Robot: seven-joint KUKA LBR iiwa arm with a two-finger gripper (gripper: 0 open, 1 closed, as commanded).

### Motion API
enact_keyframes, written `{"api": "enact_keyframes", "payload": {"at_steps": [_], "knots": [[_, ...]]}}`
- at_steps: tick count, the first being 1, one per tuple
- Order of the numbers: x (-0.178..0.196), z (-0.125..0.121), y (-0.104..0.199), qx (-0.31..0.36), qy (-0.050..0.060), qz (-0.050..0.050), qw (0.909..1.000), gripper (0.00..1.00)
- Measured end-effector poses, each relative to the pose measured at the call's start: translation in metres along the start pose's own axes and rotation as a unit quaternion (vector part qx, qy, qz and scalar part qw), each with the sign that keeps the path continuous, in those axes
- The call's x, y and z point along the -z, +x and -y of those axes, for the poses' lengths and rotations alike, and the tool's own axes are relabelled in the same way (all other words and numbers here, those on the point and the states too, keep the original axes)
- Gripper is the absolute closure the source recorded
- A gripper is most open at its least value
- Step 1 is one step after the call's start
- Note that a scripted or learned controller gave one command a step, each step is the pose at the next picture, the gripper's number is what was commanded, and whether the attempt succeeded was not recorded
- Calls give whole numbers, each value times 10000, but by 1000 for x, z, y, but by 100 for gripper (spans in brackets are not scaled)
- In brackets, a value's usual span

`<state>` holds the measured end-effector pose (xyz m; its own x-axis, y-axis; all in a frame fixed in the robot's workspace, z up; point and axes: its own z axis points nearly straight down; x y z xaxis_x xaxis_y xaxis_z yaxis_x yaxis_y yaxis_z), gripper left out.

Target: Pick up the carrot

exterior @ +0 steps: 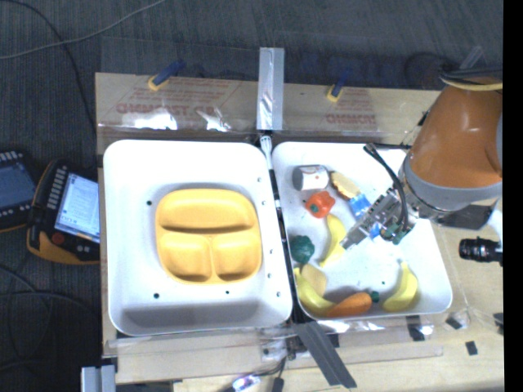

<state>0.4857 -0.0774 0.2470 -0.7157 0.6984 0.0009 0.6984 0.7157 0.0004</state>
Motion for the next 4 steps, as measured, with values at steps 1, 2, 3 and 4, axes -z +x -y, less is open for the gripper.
{"api": "enact_keyframes", "payload": {"at_steps": [1, 2, 3, 4], "knots": [[170, 5, -21, 826, -9, 31, 9966, 100], [170, 5, -21, 823, -6, 31, 9966, 0], [180, 5, -23, 820, -11, 58, 9966, 100], [180, 5, -23, 819, -8, 58, 9966, 0]]}}
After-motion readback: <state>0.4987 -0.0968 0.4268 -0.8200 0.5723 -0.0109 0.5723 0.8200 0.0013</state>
